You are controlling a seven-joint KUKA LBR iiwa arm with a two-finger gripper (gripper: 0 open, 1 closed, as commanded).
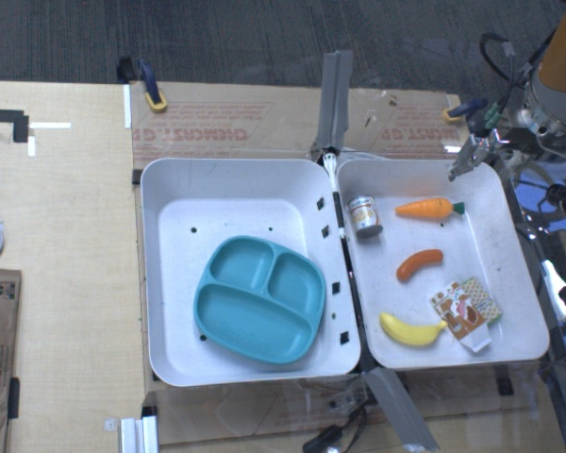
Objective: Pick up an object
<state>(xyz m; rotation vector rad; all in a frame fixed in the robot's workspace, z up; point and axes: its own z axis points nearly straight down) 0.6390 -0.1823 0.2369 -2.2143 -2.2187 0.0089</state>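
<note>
Claw (pixel 464 163) hovering at upper right, over the right bin's (pixel 524 281) far corner; grip state impossible to tell. Nothing lifted yet: carrot (pixel 424 209), sausage (pixel 420 263), banana (pixel 410 329), can (pixel 363 215) lying loose at right of frame, spaced for easy grasping.

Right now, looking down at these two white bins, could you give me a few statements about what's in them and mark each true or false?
1. The teal divided plastic plate lies in the left white bin. True.
2. The orange toy carrot lies on that plate. False: it lies in the right white bin.
3. The yellow toy banana lies near the right bin's front edge. True.
4. The small metal can sits between the gripper's fingers. False: it rests in the right bin, apart from the gripper at the bin's far right corner.
</note>
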